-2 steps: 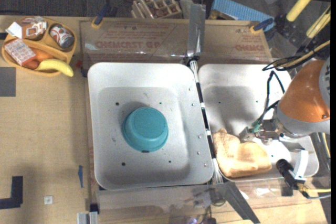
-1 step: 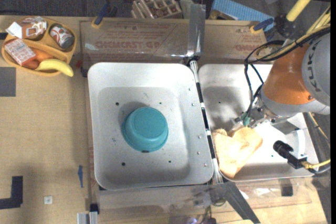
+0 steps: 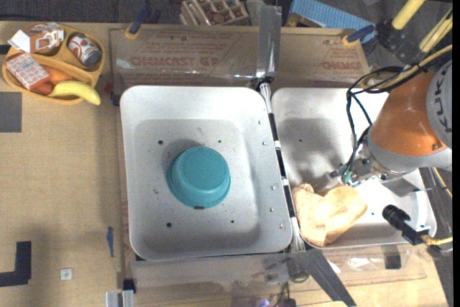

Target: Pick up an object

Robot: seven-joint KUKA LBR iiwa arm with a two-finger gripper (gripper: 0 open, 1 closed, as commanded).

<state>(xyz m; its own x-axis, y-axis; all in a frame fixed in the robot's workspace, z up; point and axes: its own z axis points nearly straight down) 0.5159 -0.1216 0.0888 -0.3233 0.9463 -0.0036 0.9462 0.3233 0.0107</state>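
2 white bins [image 3: 144, 118] — 1 teal bowl [image 3: 200, 177], 1 tan cloth [image 3: 327, 214].

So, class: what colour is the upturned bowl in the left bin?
Teal blue: the bowl, seen clearly in the camera view.

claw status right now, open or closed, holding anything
claw: cannot be told; it sits low in the right bin, just above the tan cloth-like object.
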